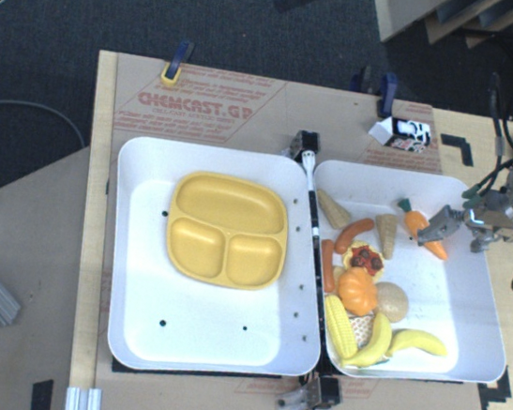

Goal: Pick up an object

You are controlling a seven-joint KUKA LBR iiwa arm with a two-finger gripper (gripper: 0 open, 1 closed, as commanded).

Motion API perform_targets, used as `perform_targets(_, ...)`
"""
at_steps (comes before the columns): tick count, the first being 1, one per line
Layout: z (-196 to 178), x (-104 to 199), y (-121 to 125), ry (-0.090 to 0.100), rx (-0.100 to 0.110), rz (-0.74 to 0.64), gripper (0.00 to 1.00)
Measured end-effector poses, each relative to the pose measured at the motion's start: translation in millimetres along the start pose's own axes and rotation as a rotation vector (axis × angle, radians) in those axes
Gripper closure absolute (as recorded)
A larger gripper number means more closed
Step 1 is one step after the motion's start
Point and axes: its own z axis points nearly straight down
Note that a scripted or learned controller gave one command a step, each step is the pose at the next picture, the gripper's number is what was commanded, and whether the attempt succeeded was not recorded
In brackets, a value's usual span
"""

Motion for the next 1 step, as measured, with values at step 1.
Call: perform_targets(1, -8.3, 0.5, 3.0, -0.003, -0.015, -0.003, 0.00)
